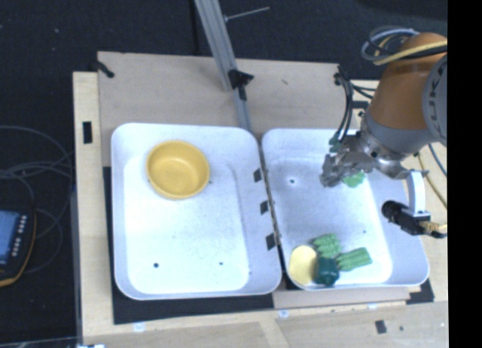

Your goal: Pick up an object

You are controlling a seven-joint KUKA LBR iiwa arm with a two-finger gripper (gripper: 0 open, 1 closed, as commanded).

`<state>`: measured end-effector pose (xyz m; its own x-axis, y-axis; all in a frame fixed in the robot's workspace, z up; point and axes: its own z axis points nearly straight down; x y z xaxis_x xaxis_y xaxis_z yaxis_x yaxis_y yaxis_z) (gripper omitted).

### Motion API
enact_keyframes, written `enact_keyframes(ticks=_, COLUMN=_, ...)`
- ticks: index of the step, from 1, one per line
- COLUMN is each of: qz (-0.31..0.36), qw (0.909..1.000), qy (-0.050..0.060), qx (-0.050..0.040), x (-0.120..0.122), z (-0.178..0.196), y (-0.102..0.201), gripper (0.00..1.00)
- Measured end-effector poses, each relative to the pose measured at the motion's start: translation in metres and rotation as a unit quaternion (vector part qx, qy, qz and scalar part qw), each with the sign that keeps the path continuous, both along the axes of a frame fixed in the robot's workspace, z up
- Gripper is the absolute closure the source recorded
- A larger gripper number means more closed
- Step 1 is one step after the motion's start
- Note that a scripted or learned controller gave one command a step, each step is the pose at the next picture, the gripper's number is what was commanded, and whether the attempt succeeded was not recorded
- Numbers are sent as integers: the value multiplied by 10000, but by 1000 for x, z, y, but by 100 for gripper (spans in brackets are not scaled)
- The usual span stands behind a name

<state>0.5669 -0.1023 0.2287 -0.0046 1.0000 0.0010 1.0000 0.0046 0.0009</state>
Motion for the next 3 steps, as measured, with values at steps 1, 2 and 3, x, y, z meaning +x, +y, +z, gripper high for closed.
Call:
enact_keyframes(ticks=1, qz=0, qw=10000, qy=-2, qx=1, x=14, z=12, y=53, gripper=100)
enact_keyframes(ticks=2, qz=2, qw=10000, qy=1, qx=2, x=15, z=16, y=111, gripper=100)
enact_keyframes(ticks=3, qz=-7, qw=10000, qy=7, qx=-4, x=26, z=3, y=162, gripper=100)
